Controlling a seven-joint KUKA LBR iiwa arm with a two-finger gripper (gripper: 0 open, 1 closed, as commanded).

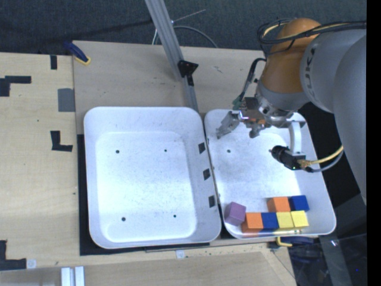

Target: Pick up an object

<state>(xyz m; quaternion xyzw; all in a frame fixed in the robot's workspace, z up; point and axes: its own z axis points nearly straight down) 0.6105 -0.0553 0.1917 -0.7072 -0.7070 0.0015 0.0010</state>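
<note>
Right bin (223, 177) holds seven blocks (275, 215): two orange, two blue, two yellow, one purple.

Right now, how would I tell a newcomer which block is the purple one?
Find the right-hand white bin and look along its near edge, where the coloured blocks cluster. The purple block sits at the cluster's left end, slightly apart and turned askew, the only purple one.
</note>
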